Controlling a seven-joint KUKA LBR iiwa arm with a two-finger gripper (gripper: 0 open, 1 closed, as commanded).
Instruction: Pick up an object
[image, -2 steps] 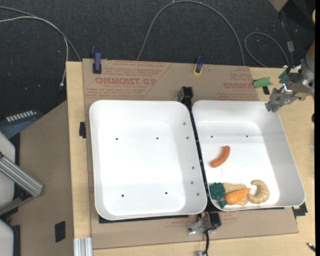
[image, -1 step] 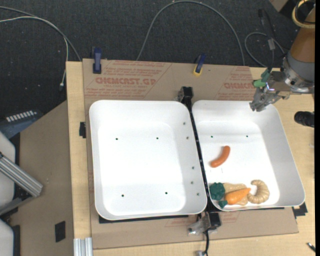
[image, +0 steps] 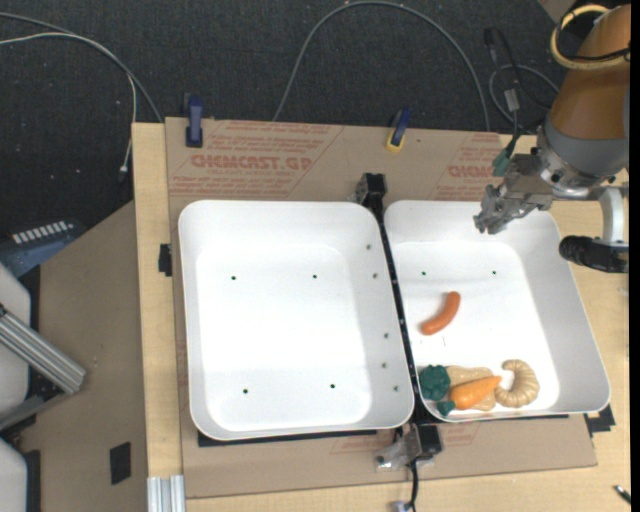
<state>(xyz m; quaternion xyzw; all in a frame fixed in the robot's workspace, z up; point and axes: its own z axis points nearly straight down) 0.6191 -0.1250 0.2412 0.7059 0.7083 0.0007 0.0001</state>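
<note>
Where the grey arm with its orange band reaches in from the right, the gripper hangs over the far rim of the right-hand shallow white bin, and whether it is open or closed cannot be told at this size. Nothing is seen between its parts.

Contents of the right-hand bin: a small orange sausage-shaped object lies alone near the middle, tilted, well apart from the gripper. Along the near edge sits a cluster touching one another: a dark green leafy piece, an orange carrot-shaped piece, a pale tan piece behind it, and a beige curled ridged object at the right end.

The left-hand shallow white bin shows four small dark dots on its floor.

Both bins rest on a brown cardboard sheet laid on the table. Reddish printing runs across the cardboard's far strip; it is too faint to make out reliably. A blue clamp and a blue-and-yellow clamp grip the cardboard's far edge.
</note>
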